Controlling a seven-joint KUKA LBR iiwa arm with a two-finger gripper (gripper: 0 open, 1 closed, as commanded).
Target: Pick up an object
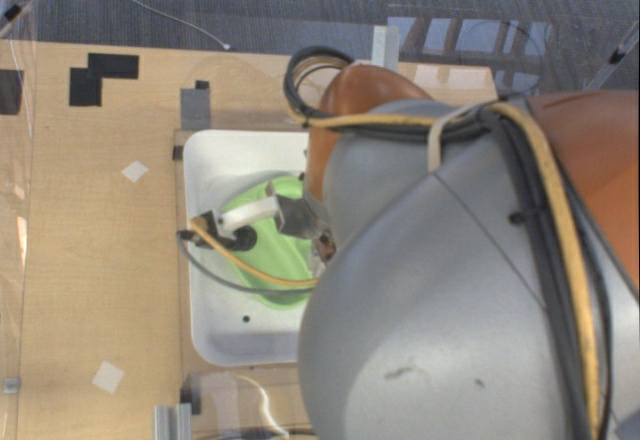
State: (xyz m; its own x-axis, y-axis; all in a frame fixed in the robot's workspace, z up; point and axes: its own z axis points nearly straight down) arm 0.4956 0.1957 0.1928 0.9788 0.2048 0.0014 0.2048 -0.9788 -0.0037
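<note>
Grey arm's gripper (298, 218) poised low over 1 lime-green rounded object (280, 256) in a shallow white bin (215, 328)

Camera view: the lime-green rounded object lies on the bin's floor, about midway along the part in sight, its right side passing beneath the arm; whether the gripper is released or clenched cannot be told, as the arm's bulk covers it; the object looks thin, light and smooth, probably slick plastic, though stiff or pliable is unclear; its exposed left edge seems the likeliest hold, since a flat middle would give little to pinch; counted: 1 green object, 1 white bin, 1 arm.
</note>
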